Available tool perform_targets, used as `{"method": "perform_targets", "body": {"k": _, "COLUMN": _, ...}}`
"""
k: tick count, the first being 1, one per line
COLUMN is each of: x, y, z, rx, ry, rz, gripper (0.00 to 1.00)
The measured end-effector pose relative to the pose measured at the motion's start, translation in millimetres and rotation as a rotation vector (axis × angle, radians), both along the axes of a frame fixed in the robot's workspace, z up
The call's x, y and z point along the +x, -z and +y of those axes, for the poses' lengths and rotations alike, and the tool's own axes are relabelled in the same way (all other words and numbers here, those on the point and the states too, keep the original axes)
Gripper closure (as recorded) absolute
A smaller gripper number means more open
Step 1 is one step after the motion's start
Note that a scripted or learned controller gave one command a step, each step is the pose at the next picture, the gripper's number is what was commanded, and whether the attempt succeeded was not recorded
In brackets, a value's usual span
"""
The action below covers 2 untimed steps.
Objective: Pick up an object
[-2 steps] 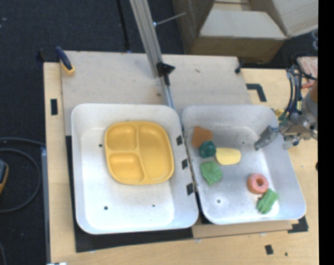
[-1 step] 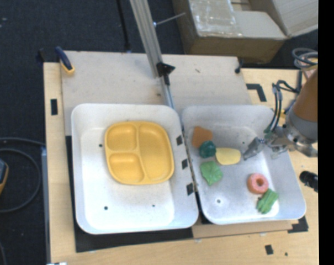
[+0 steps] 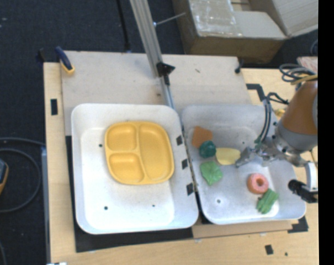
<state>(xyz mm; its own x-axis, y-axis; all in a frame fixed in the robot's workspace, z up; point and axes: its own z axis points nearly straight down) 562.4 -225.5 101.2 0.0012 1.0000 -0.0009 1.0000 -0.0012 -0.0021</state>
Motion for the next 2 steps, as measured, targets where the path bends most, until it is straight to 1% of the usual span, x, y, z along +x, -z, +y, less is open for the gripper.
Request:
{"method": "perform_targets", "body": {"k": 1, "x": 1, "y": 0, "z": -1, "rx": 0.0, "ry": 0.002, "rz": -0.003, "gripper": 0.0}}
{"method": "perform_targets", "body": {"k": 2, "x": 3, "y": -13, "z": -2, "rx": -0.001, "ry": 0.003, "rz": -0.01, "gripper": 1.0}}
